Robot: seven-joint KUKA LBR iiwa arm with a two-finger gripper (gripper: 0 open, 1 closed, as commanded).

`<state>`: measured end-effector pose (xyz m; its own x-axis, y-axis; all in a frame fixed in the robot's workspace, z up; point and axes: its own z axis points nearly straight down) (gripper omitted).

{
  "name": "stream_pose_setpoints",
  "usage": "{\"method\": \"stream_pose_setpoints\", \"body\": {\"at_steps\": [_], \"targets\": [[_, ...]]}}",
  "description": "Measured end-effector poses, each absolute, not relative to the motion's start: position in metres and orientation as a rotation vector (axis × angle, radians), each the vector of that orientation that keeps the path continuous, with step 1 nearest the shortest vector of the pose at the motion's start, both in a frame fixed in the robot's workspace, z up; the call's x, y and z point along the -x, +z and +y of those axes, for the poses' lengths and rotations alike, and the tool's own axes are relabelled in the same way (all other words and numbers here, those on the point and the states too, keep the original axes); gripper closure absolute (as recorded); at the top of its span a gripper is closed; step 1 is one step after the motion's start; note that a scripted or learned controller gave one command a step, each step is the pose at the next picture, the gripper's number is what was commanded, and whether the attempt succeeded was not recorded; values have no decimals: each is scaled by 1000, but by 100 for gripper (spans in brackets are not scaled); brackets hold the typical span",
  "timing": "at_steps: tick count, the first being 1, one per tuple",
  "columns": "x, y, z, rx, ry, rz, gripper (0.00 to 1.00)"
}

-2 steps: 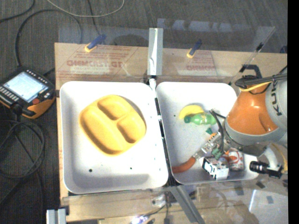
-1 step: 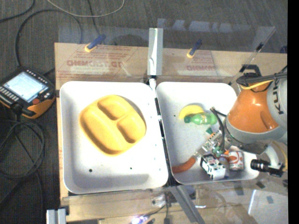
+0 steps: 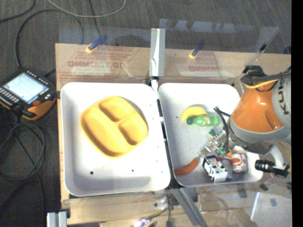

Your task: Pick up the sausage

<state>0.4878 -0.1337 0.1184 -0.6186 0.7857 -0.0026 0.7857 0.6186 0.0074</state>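
Best to settle the end effector [image 3: 214, 144], grip state impossible to tell, squarely over the sausage [image 3: 187, 167] lying near the front wall of the right bin [image 3: 203, 94], left of the small carton [image 3: 214, 167] and can [image 3: 239, 161], avoiding both.

Grey arm [image 3: 265, 131] with a glossy orange band [image 3: 255, 110].

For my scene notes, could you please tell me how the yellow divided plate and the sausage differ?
The yellow divided plate is broad and rounded; the sausage is slim and curved. The plate is yellow, the sausage orange-red. The plate sits mid left bin; the sausage lies at the right bin's front-left corner. Both rest on bin floors.
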Motion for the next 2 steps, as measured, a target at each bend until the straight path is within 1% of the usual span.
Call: {"method": "stream_pose_setpoints", "body": {"at_steps": [2], "targets": [[-490,136,-131,-1363,15,2821,100]]}}
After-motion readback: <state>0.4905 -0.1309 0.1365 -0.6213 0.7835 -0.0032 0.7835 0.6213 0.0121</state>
